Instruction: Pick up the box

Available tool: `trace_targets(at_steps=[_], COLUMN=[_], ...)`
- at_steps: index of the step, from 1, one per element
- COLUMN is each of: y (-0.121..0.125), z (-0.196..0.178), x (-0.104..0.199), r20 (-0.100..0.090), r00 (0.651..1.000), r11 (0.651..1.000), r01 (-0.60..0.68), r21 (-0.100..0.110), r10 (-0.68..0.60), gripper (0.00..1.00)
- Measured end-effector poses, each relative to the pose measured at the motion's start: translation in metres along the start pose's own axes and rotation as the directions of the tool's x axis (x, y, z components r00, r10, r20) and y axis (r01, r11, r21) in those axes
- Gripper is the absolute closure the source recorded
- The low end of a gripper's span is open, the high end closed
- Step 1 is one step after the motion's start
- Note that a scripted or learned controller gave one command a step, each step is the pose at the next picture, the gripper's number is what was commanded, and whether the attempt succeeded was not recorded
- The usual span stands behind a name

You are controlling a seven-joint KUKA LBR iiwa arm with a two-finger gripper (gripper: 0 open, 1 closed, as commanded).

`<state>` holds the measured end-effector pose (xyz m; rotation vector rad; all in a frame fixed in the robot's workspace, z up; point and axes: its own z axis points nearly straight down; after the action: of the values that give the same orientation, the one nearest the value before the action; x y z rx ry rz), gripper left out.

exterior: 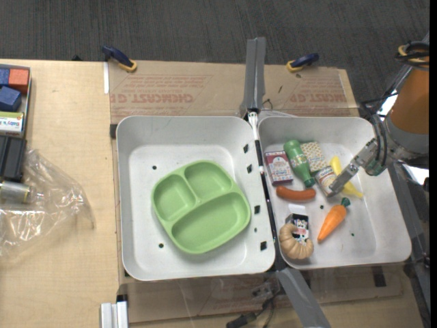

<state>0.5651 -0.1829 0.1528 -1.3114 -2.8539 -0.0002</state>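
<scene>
The box (278, 167) is small and maroon with a pale label. It lies flat in the right bin (382, 248), near that bin's left wall and beside a green bottle (298, 161). My gripper (338, 184) reaches in from the right, slanting down over a small can (326, 178) and a yellow banana (339, 170). It is well to the right of the box and nothing shows held in it.
The right bin also holds a hot dog (295, 193), a carrot (332, 222), a small cow-print carton (298, 225), a bread roll (295, 247) and a patterned packet (315, 154). A green divided plate (200, 206) lies in the left bin (130, 183).
</scene>
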Motion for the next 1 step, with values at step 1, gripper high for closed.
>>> trace_targets(at_steps=[1], y=[-0.0229], z=[0.0354], x=[0.0018], r20=[0.003], r00=[0.766], r11=[0.766], r01=[0.643], r21=[-0.001], r10=[-0.643], gripper=[0.0])
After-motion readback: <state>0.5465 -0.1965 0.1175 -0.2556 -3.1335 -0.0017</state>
